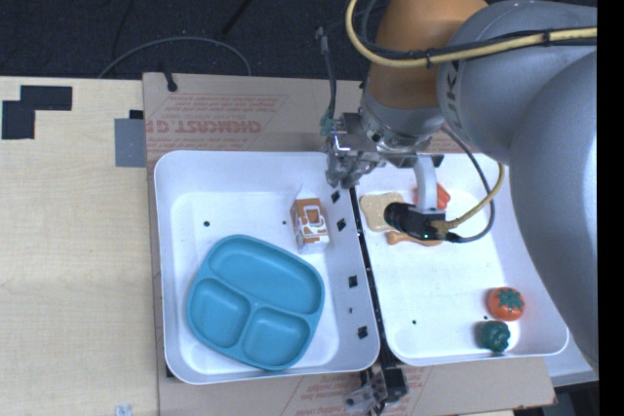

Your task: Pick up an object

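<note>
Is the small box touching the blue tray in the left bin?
Apart. The camera view shows the small box standing just above the blue tray, with a thin strip of white bin floor between the box's base and the tray's rim.

1. Two white bins: left bin (180,209), right bin (448,307).
2. One blue divided plate (255,301), three compartments, in left bin.
3. One small orange-and-white carton (310,221), in left bin.
4. One orange tomato-like toy (505,303), right bin.
5. One dark green toy (493,336), right bin.
6. One cream flat piece (375,207) near the arm, part hidden; other bits there unclear.
</note>
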Controlling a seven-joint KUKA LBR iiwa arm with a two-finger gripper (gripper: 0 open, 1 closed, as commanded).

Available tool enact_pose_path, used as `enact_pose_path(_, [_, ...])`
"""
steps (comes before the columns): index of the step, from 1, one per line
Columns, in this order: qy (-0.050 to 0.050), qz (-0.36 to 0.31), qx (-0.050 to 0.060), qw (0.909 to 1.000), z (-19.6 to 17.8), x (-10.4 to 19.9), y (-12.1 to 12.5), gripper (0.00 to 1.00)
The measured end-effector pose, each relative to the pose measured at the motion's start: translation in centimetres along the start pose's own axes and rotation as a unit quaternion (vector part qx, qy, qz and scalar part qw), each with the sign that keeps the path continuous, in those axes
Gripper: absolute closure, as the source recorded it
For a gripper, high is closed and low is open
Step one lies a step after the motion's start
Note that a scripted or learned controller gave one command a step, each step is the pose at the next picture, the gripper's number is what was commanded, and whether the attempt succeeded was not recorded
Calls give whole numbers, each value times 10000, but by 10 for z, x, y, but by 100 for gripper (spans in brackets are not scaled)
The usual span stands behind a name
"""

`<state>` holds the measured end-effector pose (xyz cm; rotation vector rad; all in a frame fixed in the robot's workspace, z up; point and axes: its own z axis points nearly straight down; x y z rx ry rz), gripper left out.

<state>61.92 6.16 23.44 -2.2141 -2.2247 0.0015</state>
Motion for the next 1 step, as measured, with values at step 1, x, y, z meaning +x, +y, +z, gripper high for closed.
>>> enact_pose_path(1, [1,2,-2,10000,-3,44,5,100])
